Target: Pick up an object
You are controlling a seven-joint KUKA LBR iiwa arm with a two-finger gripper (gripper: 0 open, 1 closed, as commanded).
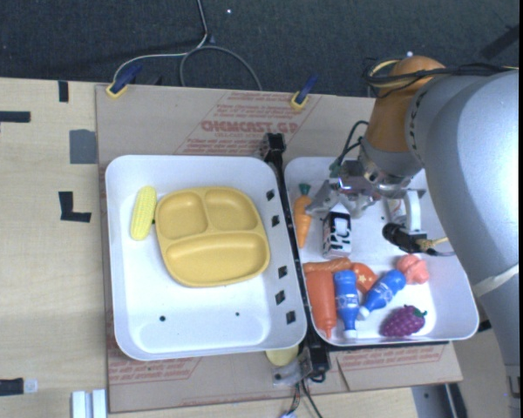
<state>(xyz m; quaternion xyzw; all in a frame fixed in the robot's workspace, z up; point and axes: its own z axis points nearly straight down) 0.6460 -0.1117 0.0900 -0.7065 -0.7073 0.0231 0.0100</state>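
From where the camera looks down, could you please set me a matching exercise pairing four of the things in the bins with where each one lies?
Things:
1. yellow plastic corn cob
2. yellow three-compartment plate
3. purple toy grape bunch
4. orange toy carrot

Places:
A. right bin, near front right corner
B. left bin, middle
C. right bin, along its left wall
D. left bin, beside the plate's left edge

Pairs: 1-D, 2-B, 3-A, 4-C

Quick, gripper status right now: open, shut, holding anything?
Gripper: over the right bin, above a black-and-white object; open or closed cannot be told.
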